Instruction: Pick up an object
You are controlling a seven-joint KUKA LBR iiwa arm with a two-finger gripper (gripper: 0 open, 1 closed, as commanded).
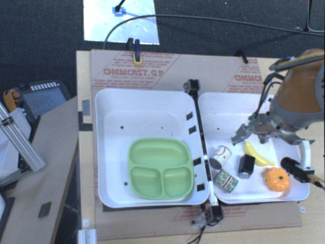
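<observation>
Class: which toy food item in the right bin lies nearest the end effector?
The yellow banana, just beside the end effector; the orange pumpkin sits farther toward the front.

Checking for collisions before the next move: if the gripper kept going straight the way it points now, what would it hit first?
Probably the bare floor of the right bin, just beyond the gripper. Depth is unclear from this slant.

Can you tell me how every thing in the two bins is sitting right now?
Green plate: lying flat in the left bin, its sections bare.
Banana: lying on its side in the right bin.
Small pumpkin: sitting upright, near the front right corner.
Black block: resting beside the banana.
Green can: tipped on its side, near the divider.
Gripper: above the right bin, nothing seen between its fingers.
</observation>
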